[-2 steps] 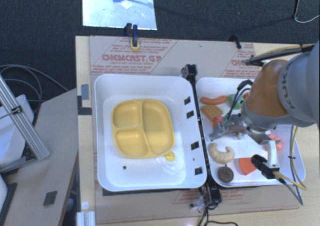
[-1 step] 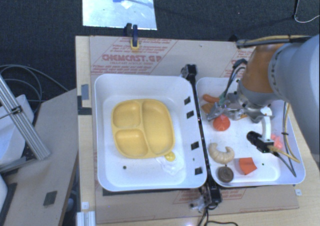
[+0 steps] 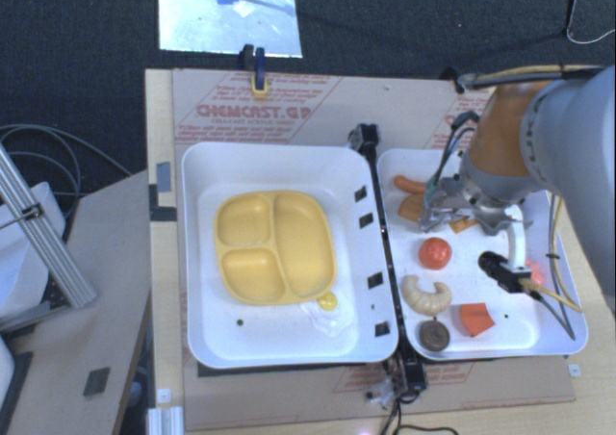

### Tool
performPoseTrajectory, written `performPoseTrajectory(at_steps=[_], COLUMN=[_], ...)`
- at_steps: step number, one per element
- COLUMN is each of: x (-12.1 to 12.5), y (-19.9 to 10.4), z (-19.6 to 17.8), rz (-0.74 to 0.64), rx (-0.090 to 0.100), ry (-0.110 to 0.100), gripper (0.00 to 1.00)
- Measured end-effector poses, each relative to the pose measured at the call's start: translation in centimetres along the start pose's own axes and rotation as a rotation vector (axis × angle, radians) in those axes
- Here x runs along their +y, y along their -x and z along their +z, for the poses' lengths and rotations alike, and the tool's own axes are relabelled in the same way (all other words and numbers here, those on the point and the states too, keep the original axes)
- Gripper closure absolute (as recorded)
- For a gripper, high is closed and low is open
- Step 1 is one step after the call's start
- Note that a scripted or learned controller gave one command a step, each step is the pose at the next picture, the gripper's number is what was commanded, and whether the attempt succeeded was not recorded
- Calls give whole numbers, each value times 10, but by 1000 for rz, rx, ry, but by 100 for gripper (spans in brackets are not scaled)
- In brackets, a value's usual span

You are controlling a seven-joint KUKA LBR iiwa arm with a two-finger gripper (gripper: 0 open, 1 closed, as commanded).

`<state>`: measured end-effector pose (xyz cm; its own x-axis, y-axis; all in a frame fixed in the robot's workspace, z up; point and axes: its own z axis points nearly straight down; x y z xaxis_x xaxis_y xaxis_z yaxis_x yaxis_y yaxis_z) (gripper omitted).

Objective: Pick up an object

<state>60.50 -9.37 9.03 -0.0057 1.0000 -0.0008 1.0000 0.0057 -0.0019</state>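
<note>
- Tabletop (image 3: pixel 289 106): two white bins are borne side by side; red lettering is printed on the board beneath.
- Arm (image 3: pixel 539 135): cut off at the right edge; the right bin's (image 3: pixel 553 332) far corner is hidden under it.
- Left bin (image 3: pixel 207 231): a yellow divided plate (image 3: pixel 274 245) lies inside, a small yellow piece (image 3: pixel 327 302) just off its near corner.
- Jaws (image 3: pixel 438 217): lowered over an orange item (image 3: pixel 414 209), mostly covered; opening and hold cannot be told.
- Loose below them: red ball (image 3: pixel 435 252), pale curved piece (image 3: pixel 426 294), red block (image 3: pixel 474 319), brown disc (image 3: pixel 434 334).
</note>
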Motion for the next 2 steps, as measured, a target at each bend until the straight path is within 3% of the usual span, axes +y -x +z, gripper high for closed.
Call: performPoseTrajectory(at_steps=[1, 2], x=[0, -54], y=[0, 6], z=[0, 8], rz=[0, 5], rx=[0, 1], ry=[-1, 0], gripper=[0, 0])
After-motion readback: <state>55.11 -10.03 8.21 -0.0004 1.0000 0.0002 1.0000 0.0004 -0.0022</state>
